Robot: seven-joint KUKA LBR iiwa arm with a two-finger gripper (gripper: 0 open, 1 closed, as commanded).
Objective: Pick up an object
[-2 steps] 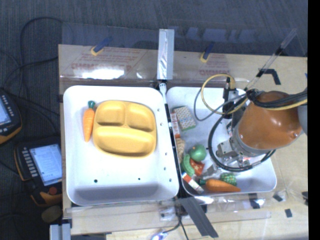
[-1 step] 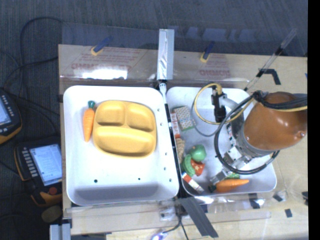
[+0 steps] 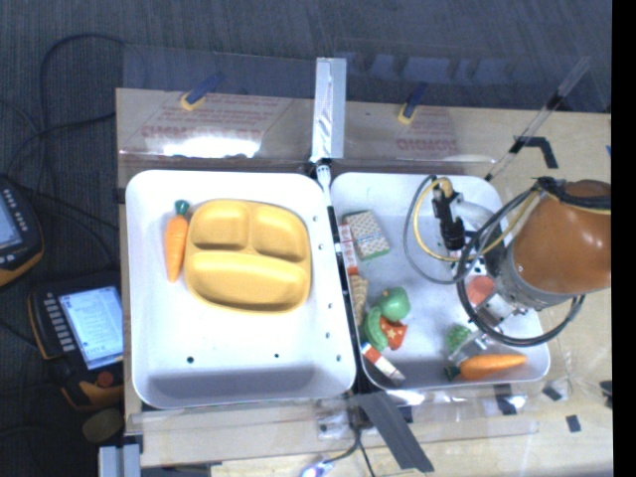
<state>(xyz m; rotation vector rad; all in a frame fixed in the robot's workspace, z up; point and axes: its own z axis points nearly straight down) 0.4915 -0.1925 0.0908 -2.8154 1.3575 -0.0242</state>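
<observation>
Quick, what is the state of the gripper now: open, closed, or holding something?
Gripper: it cannot be told; it is low over the right bin, near the carrot.

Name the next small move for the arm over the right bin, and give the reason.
Probably lower the pincer a little toward the carrot in the right bin. The wrist hangs over that bin's near right corner, the carrot lies just below it with open floor alongside, and nothing is seen in the pincer's hold.
</observation>
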